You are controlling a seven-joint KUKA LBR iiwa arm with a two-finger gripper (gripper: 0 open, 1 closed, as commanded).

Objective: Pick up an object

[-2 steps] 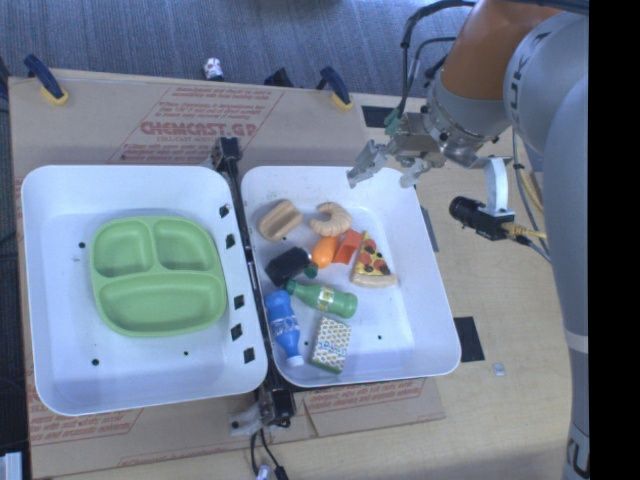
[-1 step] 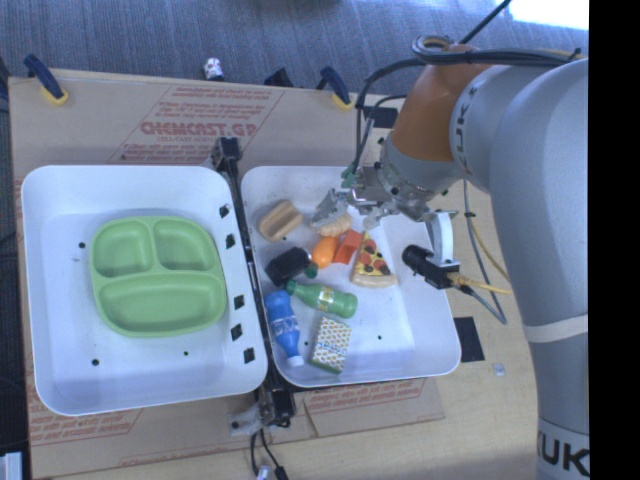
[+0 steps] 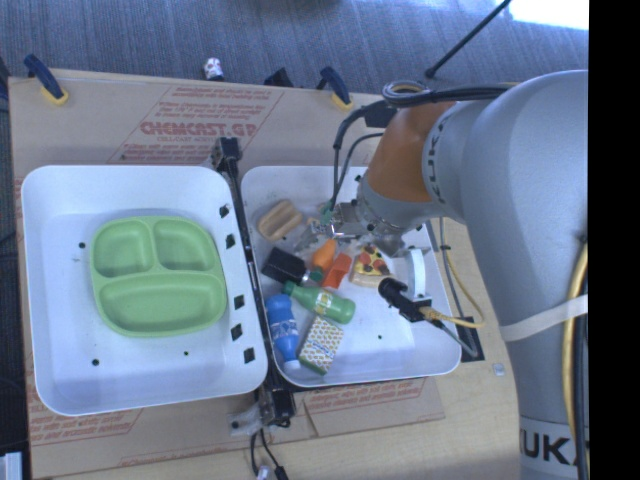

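Crowding just below the gripper (image 3: 345, 230): orange object (image 3: 325, 254), pizza slice (image 3: 372, 264).

A green divided tray (image 3: 158, 275) lies in the left white bin (image 3: 40, 298), on a cardboard-covered bench (image 3: 190, 118).

- This is a robot test lab, not a home: a big grey industrial arm (image 3: 520, 198) with an orange band reaches over the bench (image 3: 90, 98).
- The bench top is covered with printed cardboard sheets held by blue clamps (image 3: 47, 78), up and to the left of the claw (image 3: 345, 230).
- Two shallow white bins sit side by side: the right bin (image 3: 440, 353) under the claw holds jumbled small toys and packets, the left bin (image 3: 40, 298) a green divided tray (image 3: 158, 274).
- Loose cables (image 3: 455, 303) trail just right of the claw, and grey carpet (image 3: 150, 13) lies beyond the bench.
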